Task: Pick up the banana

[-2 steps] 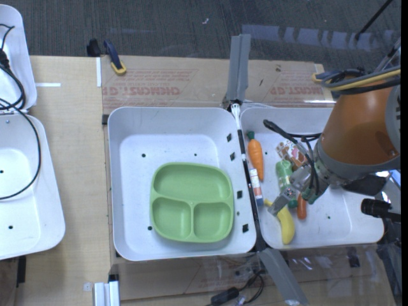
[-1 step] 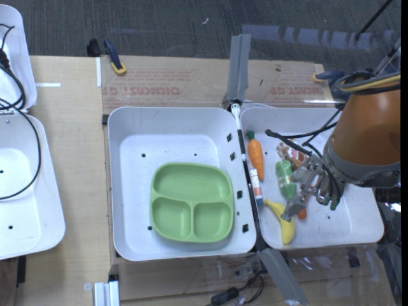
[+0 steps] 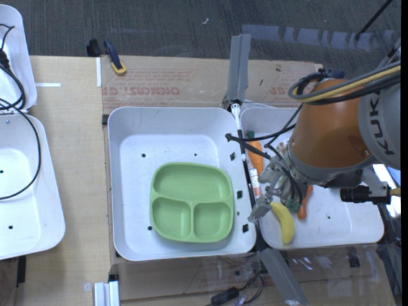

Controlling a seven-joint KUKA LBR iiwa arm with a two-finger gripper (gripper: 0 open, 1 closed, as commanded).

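Although the arm (image 3: pixel 331 132) hangs low over the right bin (image 3: pixel 338 225), the banana (image 3: pixel 283 220) is seen lying on that bin's floor, near its front left corner and close to the wall shared with the left bin (image 3: pixel 127 171). The hand (image 3: pixel 275 190) is placed just above and slightly to the left of the fruit's upper end, so that the banana runs away from it toward the front edge of the worktop (image 3: pixel 70 94). The long axis of the fruit is set nearly along the view's vertical, curving a little to the right at its lower tip. Whether the hand is wide or narrow cannot be told, since its metal parts are tangled in view with cables and the wrist; nothing is clearly seen gripped.

An orange carrot (image 3: pixel 257 153) is found just behind the hand by the dividing wall, and a second orange piece (image 3: pixel 303 204) lies just right of the banana. A green divided plate (image 3: pixel 191 201) is held in the left bin, well apart from the fruit.

It is judged that a short shift toward the front, onto the fruit's middle and with the closing line set across its long axis, would be needed before a descent.
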